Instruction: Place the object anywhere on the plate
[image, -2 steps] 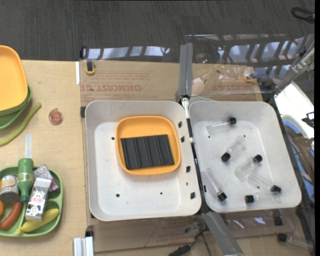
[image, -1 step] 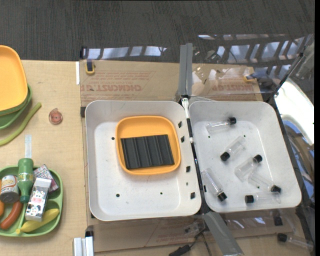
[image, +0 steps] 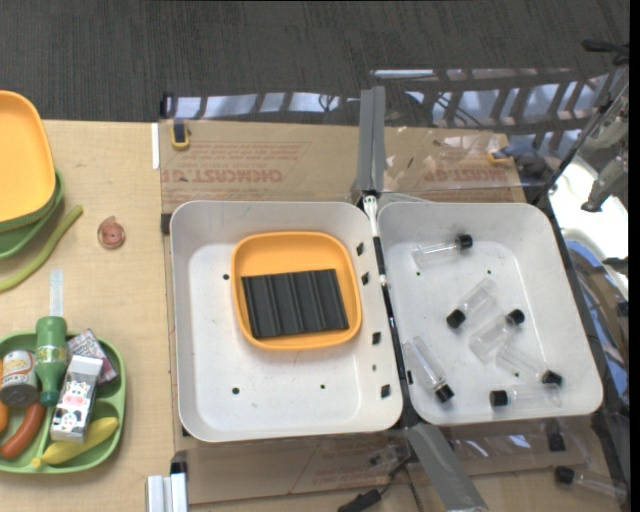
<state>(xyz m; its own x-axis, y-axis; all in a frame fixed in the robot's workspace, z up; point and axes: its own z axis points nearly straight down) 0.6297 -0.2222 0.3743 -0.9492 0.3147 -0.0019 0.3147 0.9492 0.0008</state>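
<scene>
The orange plate sat in the left bin; clear tubes lay in the right bin.

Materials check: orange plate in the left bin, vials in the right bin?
Orange plate: probably matte moulded plastic, uniform colour with soft rounded rim; a dark ribbed insert lies in it. Vials: clear plastic or glass, see-through bodies with black caps; can't tell which.

Clear plastic vials — matt orange plate, ribbed dark insert
</scene>
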